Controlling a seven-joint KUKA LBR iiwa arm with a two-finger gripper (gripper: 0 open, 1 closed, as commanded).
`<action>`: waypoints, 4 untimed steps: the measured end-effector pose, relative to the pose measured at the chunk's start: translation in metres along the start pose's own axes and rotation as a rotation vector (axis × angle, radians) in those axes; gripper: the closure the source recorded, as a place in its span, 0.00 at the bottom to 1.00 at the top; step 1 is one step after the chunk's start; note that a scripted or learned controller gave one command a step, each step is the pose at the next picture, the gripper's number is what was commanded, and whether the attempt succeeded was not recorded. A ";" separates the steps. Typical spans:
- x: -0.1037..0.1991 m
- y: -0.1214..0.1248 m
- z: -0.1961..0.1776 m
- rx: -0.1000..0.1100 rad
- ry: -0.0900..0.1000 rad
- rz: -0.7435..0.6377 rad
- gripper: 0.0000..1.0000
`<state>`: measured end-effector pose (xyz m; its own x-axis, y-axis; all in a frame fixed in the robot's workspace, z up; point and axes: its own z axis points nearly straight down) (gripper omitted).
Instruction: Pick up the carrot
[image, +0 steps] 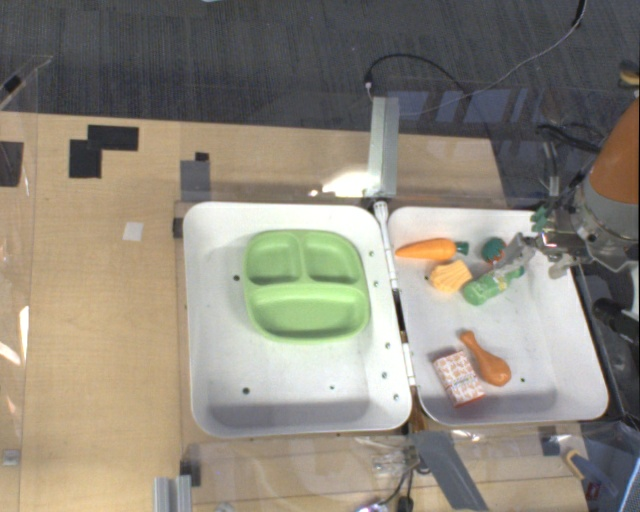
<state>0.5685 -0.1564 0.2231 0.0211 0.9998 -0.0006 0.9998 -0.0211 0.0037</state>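
Note:
The carrot (428, 249), orange with a green top, lies flat at the upper left of the right bin (570, 330), its tip pointing left toward the divider. My gripper (532, 252) hangs over the bin's upper right, roughly a hand's width to the right of the carrot. It sits just above and beside a green bottle (487, 288). The carrot lies apart from the gripper, and nothing shows held in it.
Near the carrot sit a yellow cheese wedge (451, 276) and a small dark green item (493, 249). A brown drumstick (485, 360) and a red-and-white box (459, 377) lie lower in the bin. The left bin (215, 300) holds a green divided plate (305, 283).

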 end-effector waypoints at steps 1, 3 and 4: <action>0.079 0.052 0.025 -0.001 0.001 -0.025 0.00; 0.044 0.096 0.106 -0.006 -0.004 -0.275 1.00; 0.116 0.099 0.036 -0.003 0.001 -0.137 1.00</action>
<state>0.6702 -0.0424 0.1869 -0.1158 0.9933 -0.0007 0.9933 0.1158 0.0066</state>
